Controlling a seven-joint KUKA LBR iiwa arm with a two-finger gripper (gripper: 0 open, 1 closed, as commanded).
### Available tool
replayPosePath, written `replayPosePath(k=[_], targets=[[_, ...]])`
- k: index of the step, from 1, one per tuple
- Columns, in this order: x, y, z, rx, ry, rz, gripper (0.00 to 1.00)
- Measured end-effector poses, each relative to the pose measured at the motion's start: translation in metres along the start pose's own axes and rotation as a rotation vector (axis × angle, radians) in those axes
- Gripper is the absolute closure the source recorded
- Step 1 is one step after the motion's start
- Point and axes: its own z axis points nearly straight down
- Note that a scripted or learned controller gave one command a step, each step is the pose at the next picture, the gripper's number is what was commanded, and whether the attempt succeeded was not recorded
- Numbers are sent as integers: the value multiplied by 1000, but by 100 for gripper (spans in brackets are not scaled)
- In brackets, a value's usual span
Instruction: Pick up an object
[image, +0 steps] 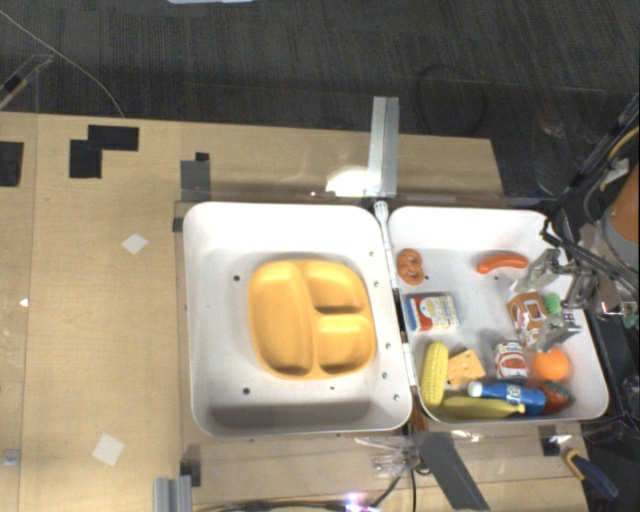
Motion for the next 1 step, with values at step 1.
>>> replayPosePath(k=[1], targets=[[22,-31,121,9,-25,-112,0]])
